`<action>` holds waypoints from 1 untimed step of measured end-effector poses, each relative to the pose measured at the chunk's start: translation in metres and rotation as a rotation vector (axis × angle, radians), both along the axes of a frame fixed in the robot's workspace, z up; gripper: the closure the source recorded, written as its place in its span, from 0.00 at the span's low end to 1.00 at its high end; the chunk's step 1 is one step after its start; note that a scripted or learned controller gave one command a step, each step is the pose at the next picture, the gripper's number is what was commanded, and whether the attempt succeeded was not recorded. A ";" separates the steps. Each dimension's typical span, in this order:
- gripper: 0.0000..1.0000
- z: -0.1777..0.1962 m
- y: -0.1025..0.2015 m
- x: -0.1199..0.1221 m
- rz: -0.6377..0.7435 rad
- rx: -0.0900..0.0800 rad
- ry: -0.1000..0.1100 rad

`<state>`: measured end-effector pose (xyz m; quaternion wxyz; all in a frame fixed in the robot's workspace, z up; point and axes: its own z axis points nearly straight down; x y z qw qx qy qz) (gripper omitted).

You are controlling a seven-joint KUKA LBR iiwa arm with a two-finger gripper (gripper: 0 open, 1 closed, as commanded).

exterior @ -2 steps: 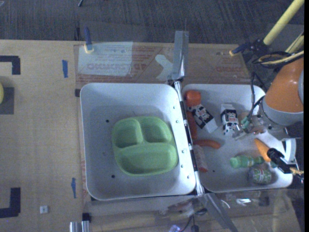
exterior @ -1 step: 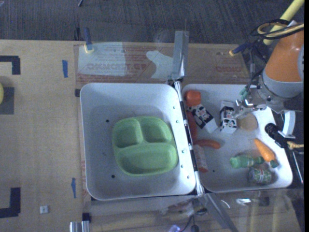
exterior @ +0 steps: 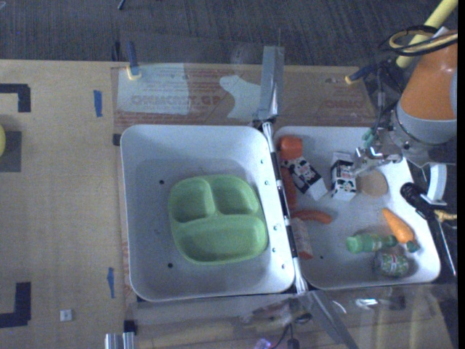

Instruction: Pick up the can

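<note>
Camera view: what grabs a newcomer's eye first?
The green divided plastic plate, alone in the left white bin. Next, the grey arm's orange band at the right, above the right white bin cluttered with small items, including the green-labelled can near its front corner.

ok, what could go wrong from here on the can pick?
1. The can lies in the right bin's near corner, touching the green bottle and close to the carrot; the claw may nudge or grab those instead.
2. The can sits close to the bin wall, leaving little room for a finger there.
3. The claw is over the milk cartons, well away from the can.
</note>
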<state>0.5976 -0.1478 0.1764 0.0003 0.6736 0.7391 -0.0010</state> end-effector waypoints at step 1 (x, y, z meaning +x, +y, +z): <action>1.00 0.008 0.000 0.001 0.003 -0.001 -0.001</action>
